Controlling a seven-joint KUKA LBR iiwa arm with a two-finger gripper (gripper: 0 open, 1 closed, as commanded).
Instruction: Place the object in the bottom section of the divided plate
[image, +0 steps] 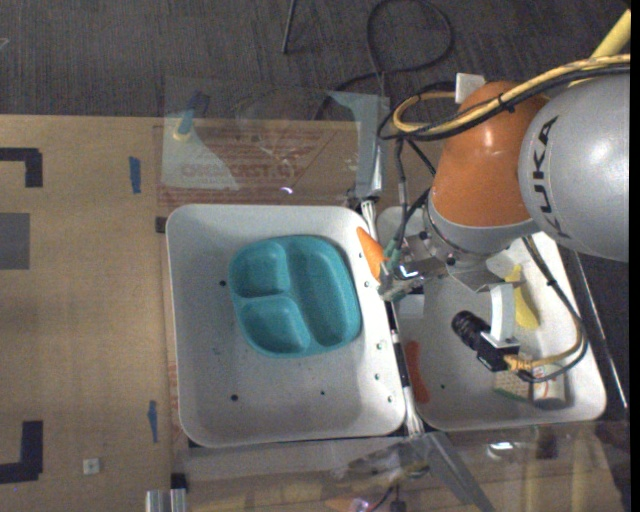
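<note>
Orange object (370, 252) sits at the left bin's right rim, just right of the teal divided plate (296, 295), beside the tool (400, 272); grip state unreadable, so delivery looks pending.

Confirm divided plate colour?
Teal. The divided plate sits in the left white bin, seen plainly in the camera view.

Smooth teal plastic divided plate (296, 295), glossy white plastic bins (200, 380), matt cardboard-brown bench (80, 300)
</note>
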